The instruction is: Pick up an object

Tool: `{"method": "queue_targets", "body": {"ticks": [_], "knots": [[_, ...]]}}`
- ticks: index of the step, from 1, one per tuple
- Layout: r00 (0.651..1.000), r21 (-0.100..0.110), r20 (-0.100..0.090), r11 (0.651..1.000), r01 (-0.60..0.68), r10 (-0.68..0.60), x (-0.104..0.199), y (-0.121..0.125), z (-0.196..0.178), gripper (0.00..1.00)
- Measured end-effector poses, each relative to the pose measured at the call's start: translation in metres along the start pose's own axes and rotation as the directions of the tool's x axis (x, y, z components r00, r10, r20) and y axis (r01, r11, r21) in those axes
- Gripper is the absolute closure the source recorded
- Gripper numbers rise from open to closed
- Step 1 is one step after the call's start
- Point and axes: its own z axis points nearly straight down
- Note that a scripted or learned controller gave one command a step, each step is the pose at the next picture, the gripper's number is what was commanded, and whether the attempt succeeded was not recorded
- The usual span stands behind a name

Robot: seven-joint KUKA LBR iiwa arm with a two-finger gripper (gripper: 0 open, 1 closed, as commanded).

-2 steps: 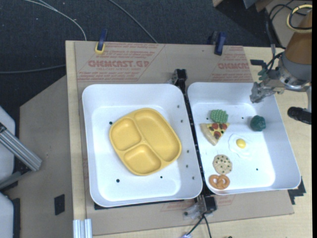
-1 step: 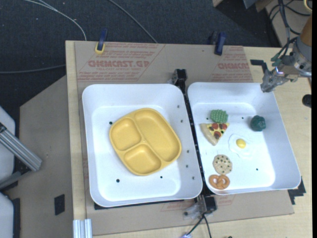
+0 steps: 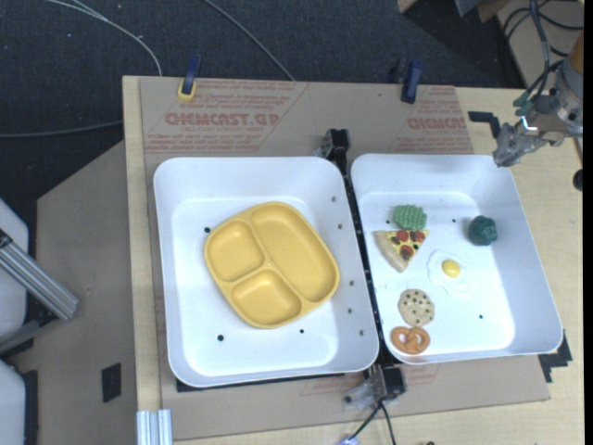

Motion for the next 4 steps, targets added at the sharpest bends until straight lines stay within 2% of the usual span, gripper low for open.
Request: {"method": "queue_targets", "body": {"ticks": [1,4], "knots": [[1.000,0.007,-0.005,1.000,0.005,-0.005,0.058,-0.013,-0.001,1.00],[1.000,0.008,-0.005,1.000,0.006,-0.006,0.234,-0.028,0.025,1.00]]}}
